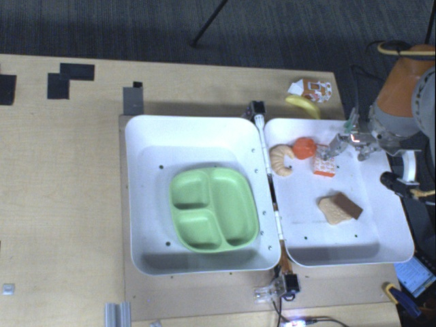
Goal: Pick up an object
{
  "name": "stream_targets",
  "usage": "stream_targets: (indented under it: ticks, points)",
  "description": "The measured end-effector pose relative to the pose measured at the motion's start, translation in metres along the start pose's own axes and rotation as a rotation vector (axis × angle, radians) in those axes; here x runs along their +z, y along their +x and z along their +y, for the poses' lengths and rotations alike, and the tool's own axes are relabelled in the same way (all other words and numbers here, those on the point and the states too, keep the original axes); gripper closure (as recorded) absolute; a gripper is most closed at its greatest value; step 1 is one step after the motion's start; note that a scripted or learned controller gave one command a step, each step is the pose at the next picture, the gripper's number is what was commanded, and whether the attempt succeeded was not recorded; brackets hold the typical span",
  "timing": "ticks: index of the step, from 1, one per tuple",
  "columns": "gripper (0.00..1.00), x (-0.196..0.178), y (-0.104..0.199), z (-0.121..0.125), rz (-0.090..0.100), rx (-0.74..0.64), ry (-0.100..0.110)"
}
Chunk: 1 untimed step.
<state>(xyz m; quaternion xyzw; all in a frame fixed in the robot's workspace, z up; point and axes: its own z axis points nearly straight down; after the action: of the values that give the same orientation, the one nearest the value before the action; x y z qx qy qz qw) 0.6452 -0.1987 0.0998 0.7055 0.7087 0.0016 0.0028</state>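
Camera view puts the gripper (344, 146) over the right bin (381, 251), near its far edge; I cannot tell how its fingers stand. Just below it lies a small red-and-white packet (325, 167), its long axis running away from the camera. Nearby sits an orange ball (304, 148).

My desk (61, 203) is pale wood, and two shallow white bins sit side by side on its right half: the left bin (146, 203) and the right bin (381, 247), their inner rims touching. Near the desk's far edge, just behind the right bin, a yellow banana (302, 105) lies beside a small white-and-orange packet (313, 88). Black tape patches (68, 79) mark the far left corner.
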Motion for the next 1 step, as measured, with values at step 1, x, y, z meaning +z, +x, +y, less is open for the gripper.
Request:
stream_targets:
  ticks: [1]
  points:
    - [0.0, 0.014, 0.0661, -0.0484, 0.002, -0.001, 0.003]
